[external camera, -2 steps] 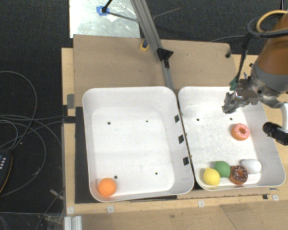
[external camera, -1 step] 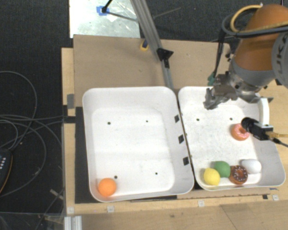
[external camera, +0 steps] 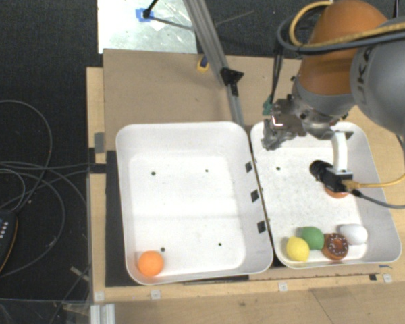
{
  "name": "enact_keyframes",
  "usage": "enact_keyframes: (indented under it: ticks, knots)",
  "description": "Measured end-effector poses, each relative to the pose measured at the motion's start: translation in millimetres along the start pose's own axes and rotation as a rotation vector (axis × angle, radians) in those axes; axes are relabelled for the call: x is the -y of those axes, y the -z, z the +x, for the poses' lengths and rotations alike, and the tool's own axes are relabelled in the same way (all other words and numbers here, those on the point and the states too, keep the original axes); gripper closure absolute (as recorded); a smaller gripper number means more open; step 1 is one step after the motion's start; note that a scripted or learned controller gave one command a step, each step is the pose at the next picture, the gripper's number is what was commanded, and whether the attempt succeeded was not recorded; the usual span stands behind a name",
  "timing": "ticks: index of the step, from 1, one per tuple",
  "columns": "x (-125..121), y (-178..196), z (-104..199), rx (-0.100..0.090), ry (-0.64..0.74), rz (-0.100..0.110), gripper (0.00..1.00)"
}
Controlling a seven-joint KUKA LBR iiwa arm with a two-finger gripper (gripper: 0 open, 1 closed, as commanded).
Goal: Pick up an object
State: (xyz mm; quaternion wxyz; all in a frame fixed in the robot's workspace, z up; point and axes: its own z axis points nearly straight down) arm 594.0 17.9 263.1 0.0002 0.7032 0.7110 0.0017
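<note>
Gripper (external camera: 278,135) is being held over right bin (external camera: 385,201), grip state unclear; yellow ball (external camera: 297,248), green ball (external camera: 312,236), donut (external camera: 335,246) well below it. Orange ball (external camera: 150,263) is lying in left bin (external camera: 182,137).

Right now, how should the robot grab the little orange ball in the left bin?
The small orange ball lies alone near the front-left corner of the left white bin. It is round, so probably best to come straight down from above and close across its middle. The fingers should likely line up along the front rim, since the bin's walls are close.
</note>
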Motion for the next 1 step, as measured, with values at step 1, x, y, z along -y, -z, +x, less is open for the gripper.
enact_keyframes:
  ticks: [1]
  knots:
    - [-2.7,0.0,49.5,0.0,-0.001,0.0,1.0]
